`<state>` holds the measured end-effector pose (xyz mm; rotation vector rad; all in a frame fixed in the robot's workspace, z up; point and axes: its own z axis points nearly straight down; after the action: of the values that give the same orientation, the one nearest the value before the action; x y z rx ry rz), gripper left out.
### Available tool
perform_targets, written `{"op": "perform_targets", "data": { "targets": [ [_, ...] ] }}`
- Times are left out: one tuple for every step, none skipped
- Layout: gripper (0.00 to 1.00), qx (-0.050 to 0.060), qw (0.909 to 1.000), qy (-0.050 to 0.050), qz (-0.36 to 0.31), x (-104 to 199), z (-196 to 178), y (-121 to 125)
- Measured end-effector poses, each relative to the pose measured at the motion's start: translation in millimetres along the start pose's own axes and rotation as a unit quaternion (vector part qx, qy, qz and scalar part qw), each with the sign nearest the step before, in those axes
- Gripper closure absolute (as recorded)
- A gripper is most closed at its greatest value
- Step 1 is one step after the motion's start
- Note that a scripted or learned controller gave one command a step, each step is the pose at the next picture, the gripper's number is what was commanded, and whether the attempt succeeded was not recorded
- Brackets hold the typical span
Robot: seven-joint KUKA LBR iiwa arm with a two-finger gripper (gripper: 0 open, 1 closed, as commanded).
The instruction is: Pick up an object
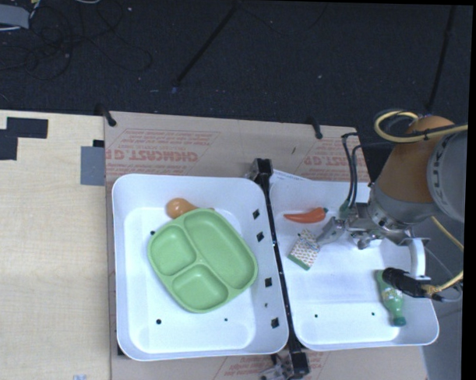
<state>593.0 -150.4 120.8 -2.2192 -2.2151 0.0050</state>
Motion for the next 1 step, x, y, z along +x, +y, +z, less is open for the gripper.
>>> {"op": "perform_targets", "data": {
  "targets": [
    [1.00, -0.001, 1.0000, 0.000, 0.002, -2.0, -12.6, 0.2]
  ]
}}
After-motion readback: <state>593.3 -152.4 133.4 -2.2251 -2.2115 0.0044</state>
